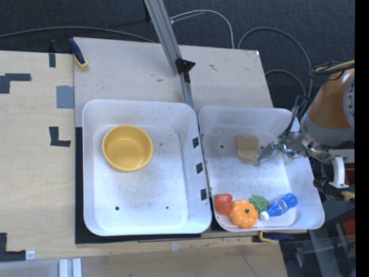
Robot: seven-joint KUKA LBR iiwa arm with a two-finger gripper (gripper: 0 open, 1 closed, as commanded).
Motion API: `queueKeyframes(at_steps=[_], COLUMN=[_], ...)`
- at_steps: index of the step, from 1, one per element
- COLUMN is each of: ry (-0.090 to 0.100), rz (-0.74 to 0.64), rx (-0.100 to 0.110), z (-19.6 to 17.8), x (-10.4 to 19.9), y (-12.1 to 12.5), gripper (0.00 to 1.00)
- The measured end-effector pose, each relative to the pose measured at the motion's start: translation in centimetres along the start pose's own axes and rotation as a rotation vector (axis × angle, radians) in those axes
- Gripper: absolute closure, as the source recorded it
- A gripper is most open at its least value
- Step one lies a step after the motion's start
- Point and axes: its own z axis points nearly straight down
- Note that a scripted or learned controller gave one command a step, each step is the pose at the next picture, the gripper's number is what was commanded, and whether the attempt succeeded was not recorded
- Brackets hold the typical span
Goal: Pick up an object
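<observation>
So you've got the two white bins side by side on the surface. The left bin has just a yellow bowl sitting upright toward its upper left part. The right bin is where the action is.

Your hand comes in from the right side, low over the right bin, with the orange-banded arm behind it. Its tip is right at the edge of a tan sponge-like block lying in the upper middle of that bin. Looks like it's touching or just beside the block's right side, but you can't really tell how far the fingers are spread, it's too small and blurry there. Nothing is visibly between them.

Along the near wall of the right bin you've got a little cluster: a red tomato-ish thing, an orange pumpkin touching it, a green leafy piece just behind the pumpkin, and a blue bottle lying on its side with a white cap.
</observation>
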Motion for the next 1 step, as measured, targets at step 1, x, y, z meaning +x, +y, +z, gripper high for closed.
queueKeyframes(at_steps=[1], ry=[-0.001], rz=[-0.001], rx=[-0.003], z=[-1.27], x=[0.00], y=[0.09], gripper=[1.00])
